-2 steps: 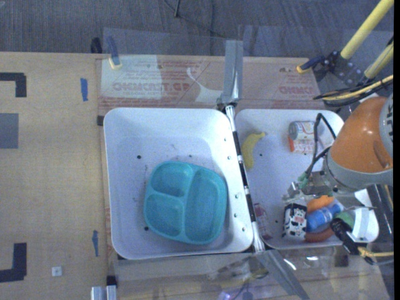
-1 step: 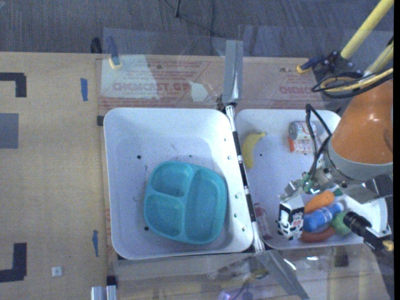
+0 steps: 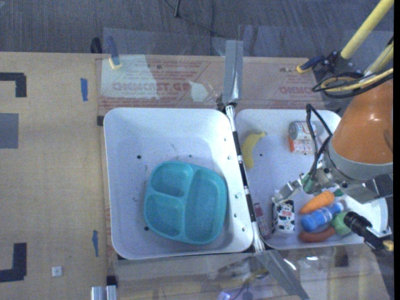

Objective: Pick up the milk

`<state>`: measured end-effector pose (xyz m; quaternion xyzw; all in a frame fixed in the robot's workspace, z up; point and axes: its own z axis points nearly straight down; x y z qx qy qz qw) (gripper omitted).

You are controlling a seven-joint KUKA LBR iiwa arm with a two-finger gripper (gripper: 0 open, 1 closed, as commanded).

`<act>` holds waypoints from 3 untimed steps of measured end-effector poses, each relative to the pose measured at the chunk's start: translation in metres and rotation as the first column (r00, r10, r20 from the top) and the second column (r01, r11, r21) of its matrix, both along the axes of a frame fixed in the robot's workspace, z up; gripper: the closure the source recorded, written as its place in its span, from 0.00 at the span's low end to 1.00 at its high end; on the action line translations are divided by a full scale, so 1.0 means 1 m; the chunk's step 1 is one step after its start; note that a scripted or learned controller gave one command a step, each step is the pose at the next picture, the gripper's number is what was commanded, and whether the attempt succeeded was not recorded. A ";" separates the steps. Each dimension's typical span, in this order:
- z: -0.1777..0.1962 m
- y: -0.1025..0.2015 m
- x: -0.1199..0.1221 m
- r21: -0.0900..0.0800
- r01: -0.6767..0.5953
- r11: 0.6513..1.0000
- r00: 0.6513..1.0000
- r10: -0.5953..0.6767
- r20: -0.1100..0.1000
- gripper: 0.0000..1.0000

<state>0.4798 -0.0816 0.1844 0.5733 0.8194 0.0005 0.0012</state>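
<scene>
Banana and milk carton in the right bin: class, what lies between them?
Bare white bin floor separates the banana and milk carton in the camera view.

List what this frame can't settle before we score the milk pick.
- Gripper: blurred and small in the camera view, finger state unreadable.
- Milk carton: contact with the gripper unclear; print too small to read.
- Red item: partly covered by the blue bottle.
- Right bin: far side hidden under the arm.

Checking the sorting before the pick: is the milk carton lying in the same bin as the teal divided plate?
No, the milk carton stands in the right bin, while the teal divided plate lies in the left bin.
</scene>
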 end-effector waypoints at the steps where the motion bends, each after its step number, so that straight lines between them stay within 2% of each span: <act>1: -0.073 -0.019 -0.001 0.002 -0.202 0.979 0.979 0.202 -0.002 0.00; 2: -0.063 -0.020 0.000 0.001 -0.198 0.980 0.980 0.198 0.001 1.00; 3: 0.045 0.050 0.028 0.000 0.182 0.983 0.983 -0.182 -0.002 1.00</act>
